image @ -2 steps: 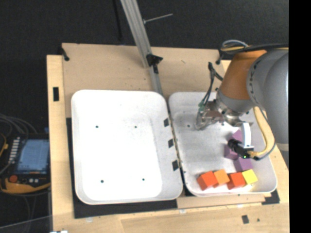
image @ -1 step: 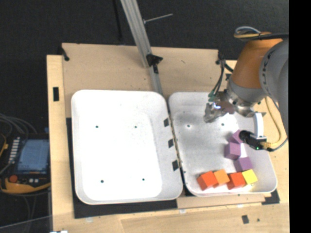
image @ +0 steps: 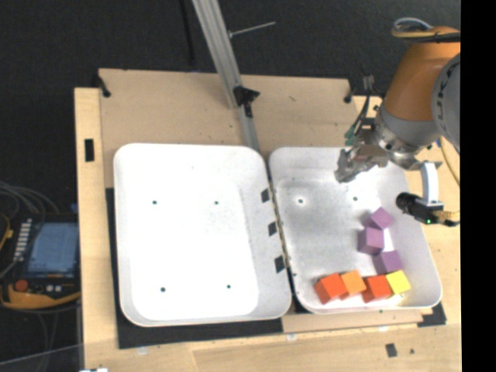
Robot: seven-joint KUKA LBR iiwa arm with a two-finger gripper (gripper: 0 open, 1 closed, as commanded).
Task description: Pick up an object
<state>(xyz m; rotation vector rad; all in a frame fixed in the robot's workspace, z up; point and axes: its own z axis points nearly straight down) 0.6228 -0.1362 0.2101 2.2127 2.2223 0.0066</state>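
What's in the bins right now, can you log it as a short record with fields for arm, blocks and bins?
arm: grey arm with orange band, gripper over the far part of the right bin
right bin: shallow white plastic bin, holds all the blocks
purple blocks: three small purple cubes, stacked along the right side
near row: orange cubes, a red one, a yellow one
left bin: shallow white plastic bin

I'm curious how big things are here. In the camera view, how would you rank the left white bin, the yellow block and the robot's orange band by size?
1. left white bin, largest by far
2. orange band, though it sits nearer the camera, which may exaggerate it
3. yellow block, smallest
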